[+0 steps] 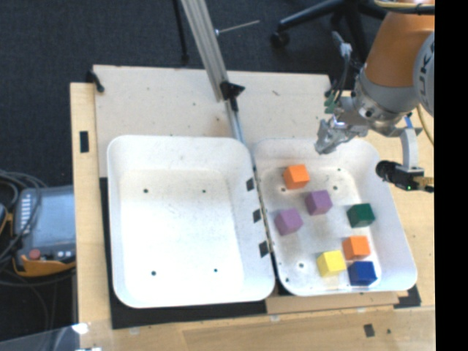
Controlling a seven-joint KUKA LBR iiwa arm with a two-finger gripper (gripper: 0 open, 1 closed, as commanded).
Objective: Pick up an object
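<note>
My gripper (327,139) hangs over the far rim of the right bin (391,196), and from this slant I cannot tell how it is set or whether anything is in it; I see nothing hanging beneath it. The nearest candidate is the orange cube (296,175), just below and a little to the left of my tip as the camera shows it. I judge it the best pick because it sits apart from its neighbours. Beyond it, further from me toward the near edge, lie two purple cubes (318,202), (288,221) close together, and a green cube (360,214) off to the other side. Furthest from me, a yellow cube (330,262), a second orange cube (357,246) and a blue cube (362,272) crowd each other, the last two touching, so I would leave that cluster alone. To do this well, I should centre myself squarely above the near orange cube, line up with its flat faces rather than its corners, and come straight down without nudging it toward the bin wall. The risk, I think, is clipping an edge and skidding it away.
</note>
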